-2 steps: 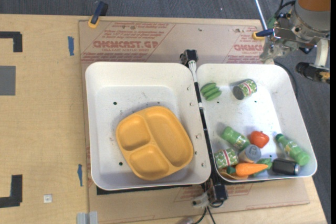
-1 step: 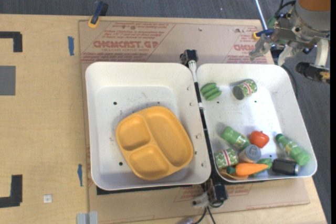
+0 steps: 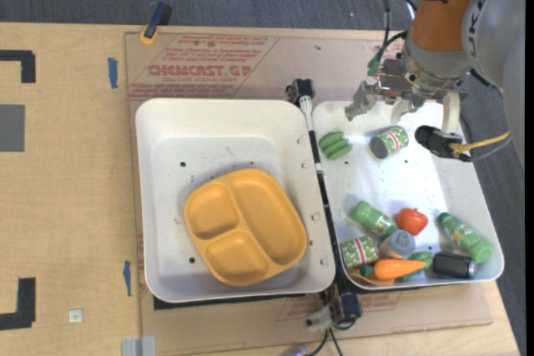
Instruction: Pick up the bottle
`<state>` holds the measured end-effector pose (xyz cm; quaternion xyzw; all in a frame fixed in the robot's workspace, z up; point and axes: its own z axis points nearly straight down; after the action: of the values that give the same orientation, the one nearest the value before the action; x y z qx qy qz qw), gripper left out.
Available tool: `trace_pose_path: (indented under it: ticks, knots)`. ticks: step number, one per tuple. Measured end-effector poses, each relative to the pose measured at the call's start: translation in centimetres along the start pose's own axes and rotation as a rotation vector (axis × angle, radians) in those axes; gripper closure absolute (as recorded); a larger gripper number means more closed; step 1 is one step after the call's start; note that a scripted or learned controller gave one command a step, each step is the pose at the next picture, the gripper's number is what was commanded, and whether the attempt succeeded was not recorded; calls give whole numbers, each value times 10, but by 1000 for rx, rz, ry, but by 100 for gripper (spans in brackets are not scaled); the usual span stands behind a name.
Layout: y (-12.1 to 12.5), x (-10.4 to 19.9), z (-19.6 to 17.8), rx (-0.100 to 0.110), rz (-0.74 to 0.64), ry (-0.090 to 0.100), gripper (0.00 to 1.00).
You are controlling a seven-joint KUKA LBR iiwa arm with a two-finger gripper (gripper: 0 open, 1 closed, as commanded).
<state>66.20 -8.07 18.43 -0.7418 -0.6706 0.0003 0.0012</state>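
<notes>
A green bottle [image 3: 465, 238] lies near the right wall of the right bin [image 3: 469, 171]. A second green bottle [image 3: 371, 218] lies on its side near the bin's middle. My gripper [image 3: 387, 107] hangs over the far end of that bin, open, with its fingers spread and nothing between them. A green can with a grey lid [image 3: 390, 141] lies just in front of the fingertips. Both bottles are well nearer the front edge than the gripper.
The right bin also holds a green vegetable [image 3: 335, 145], a red tomato [image 3: 411, 221], a carrot [image 3: 399, 268], a labelled can [image 3: 359, 250], a grey cap [image 3: 400, 243] and a black cylinder [image 3: 453, 264]. A yellow divided plate [image 3: 244, 225] lies in the left bin [image 3: 158, 137].
</notes>
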Motion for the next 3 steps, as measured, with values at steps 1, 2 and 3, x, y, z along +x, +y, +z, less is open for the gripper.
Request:
trace_pose_path:
  ticks: [1, 2, 3]
  knots:
    - [-48, -23, 89, -3, 209, 0, 0]
    - [-48, -24, 79, -4, 210, 0, 100]
    - [-48, -24, 79, -3, 211, 0, 0]
